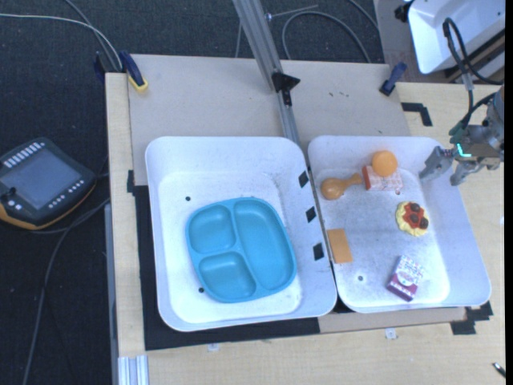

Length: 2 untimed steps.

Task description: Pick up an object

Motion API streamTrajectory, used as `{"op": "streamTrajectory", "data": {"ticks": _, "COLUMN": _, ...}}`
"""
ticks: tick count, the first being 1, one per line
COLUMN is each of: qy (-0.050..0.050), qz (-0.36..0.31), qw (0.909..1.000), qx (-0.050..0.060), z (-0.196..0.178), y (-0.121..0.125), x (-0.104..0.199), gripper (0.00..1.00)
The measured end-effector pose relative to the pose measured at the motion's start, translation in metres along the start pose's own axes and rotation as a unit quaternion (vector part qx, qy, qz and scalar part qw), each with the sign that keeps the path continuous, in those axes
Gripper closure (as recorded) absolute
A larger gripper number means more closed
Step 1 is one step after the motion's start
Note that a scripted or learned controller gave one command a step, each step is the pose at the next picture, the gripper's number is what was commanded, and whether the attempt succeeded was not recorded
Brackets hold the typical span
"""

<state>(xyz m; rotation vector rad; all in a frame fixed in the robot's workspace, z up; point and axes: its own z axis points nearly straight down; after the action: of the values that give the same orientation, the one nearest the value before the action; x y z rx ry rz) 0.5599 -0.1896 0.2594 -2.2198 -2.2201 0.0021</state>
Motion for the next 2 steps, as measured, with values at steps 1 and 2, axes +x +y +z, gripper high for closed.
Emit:
{"op": "streamTrajectory", "data": {"ticks": 1, "qy": 0.000, "qz": 0.000, "qw": 1.0000, "qx": -0.001, "z": -0.001, "y": 0.001, "x": 0.000, "gripper": 0.00}}
{"op": "streamTrajectory", "data": {"ticks": 2, "qy": 0.001, "qz": 0.000, "qw": 1.0000, "qx": 0.001, "z": 0.050, "y": 0.008, "x": -0.006, "gripper": 0.00}}
